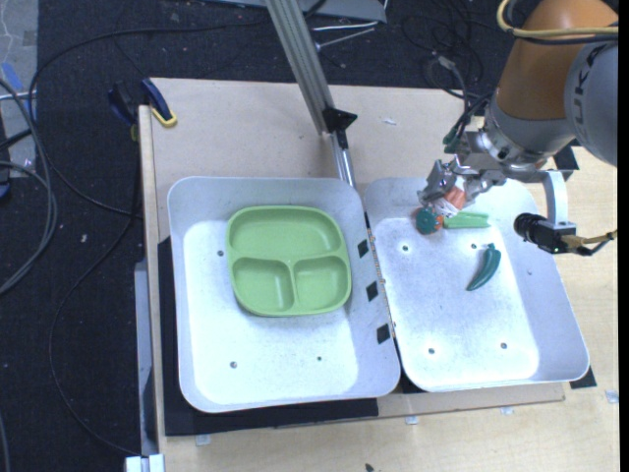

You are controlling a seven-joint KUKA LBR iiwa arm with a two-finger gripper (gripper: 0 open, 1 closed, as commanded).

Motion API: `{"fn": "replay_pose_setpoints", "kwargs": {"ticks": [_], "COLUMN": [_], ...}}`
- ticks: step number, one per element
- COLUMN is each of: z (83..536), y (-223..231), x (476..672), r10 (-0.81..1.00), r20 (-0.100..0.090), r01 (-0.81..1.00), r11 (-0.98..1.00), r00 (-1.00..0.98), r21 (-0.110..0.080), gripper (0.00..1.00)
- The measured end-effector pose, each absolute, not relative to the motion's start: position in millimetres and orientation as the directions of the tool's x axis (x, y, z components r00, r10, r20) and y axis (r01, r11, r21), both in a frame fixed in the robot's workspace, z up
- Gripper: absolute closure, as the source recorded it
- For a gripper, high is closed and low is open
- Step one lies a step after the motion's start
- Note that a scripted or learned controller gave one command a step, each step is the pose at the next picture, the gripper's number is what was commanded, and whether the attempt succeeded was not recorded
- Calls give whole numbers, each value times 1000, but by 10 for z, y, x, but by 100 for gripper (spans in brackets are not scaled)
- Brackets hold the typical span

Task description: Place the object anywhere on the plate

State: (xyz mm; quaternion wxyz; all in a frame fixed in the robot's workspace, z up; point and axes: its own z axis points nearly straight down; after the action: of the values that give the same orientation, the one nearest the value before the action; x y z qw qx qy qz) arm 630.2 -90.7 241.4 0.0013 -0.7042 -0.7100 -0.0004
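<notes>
— Objects first: where did they lie?

— Taking the green plate as the mark, a small heap lay well off to its right, in the far corner of the right bin: a teal round piece touching an orange-and-white piece, with a flat green strip just beside them. A dark green pepper-shaped piece lay apart from the heap, nearer the camera, also right of the plate.

— And the plate itself?

— It sat in the left bin, toward the far side, three compartments, all bare. White floor lay open on the near side of the plate and to its left. The two bins' inner rims met just right of the plate, with black clips along the seam.

— Room around them?

— The bins rested on a pale wooden bench, black floor and cables beyond it. A slanted metal pole rose behind the plate.

— The arm?

— It reached in from the right of the plate, orange band high, wrist bent down. The gripper sat right over the heap, touching or nearly touching the orange-and-white piece. Whether its fingers were spread or closed, I could not tell.
</notes>
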Motion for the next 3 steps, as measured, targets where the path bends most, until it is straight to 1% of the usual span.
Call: {"fn": "replay_pose_setpoints", "kwargs": {"ticks": [1,3], "z": [2469,2212], "y": [-430,652], "x": [6241,6041], "r10": [1000,1000], "r20": [2,1], "r01": [1000,1000], "r11": [7,8], "r00": [-7,-8], "r21": [-1,-2], "gripper": [100,100]}}
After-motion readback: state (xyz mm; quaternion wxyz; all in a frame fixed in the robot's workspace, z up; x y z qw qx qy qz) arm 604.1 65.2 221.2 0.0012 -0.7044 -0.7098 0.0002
